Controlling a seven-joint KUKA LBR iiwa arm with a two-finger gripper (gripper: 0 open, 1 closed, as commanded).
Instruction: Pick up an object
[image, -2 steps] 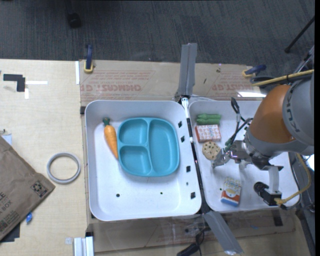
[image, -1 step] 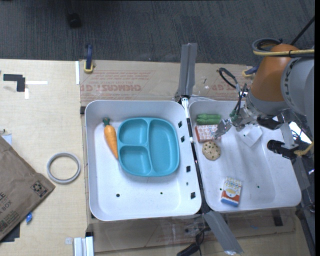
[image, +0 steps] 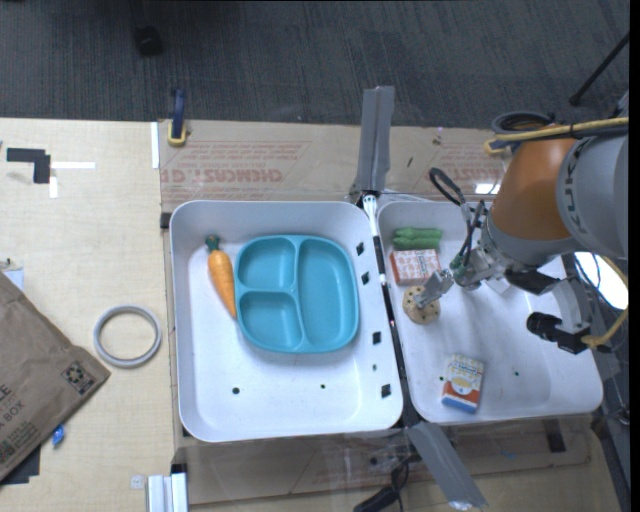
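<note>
Hovering over the round cookie (image: 421, 305) in the right bin (image: 560, 395), the hand (image: 432, 291), aperture unclear, should descend centred, then close.

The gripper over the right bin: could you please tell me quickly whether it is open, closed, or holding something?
Gripper: cannot be told; it sits just above the round tan disc.

Bench (image: 90, 250): pale wood
On it: 2 white bins (image: 190, 330), tape ring (image: 127, 334), brown cardboard box (image: 35, 375), printed cardboard sheet (image: 270, 165)
</note>
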